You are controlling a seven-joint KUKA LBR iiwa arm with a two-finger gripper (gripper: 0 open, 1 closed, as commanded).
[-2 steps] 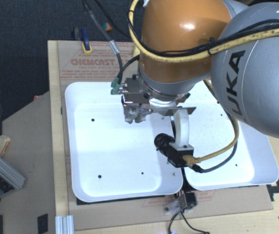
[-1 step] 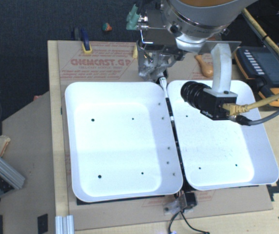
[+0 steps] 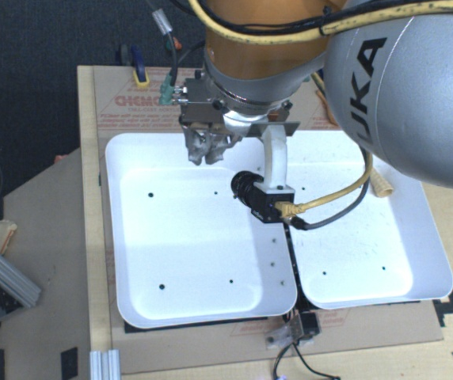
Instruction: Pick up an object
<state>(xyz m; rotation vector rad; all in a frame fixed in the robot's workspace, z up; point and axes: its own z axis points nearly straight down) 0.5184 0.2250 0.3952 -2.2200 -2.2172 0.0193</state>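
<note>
End effector (image 3: 205,150) hangs over one of two white bins (image 3: 179,291).

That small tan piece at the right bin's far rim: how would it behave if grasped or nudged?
The small tan piece looks tiny beside the gripper, so probably light and easily knocked aside. It seems stubby, likely stiff, though too small to be sure. Lying at the right bin's rim, it may slide on the smooth surface.
</note>
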